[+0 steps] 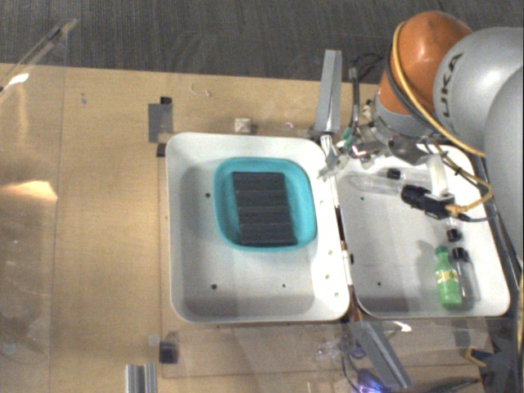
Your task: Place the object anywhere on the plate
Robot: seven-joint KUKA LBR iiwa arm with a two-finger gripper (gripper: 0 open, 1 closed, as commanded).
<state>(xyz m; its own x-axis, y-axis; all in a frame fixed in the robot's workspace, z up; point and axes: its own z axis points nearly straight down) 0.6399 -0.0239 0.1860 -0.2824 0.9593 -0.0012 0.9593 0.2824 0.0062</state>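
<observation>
A teal square plate [223,188] lies in the left bin [188,285]. On it rests a dark grey ribbed rectangular block [262,209], covering most of the plate's middle. In the right bin [385,277], near its front right corner, a small green bottle-like object [448,278] lies on the floor. The grey arm with its orange band reaches in over the right bin's back. My gripper [455,248] hangs just above and behind the green object, its black parts close to the object's top end.
A grey metal bracket [329,92] stands behind the seam between the bins. Cables and a black connector [419,196] trail over the right bin. A small tan cube [242,125] sits on the bench behind the left bin.
</observation>
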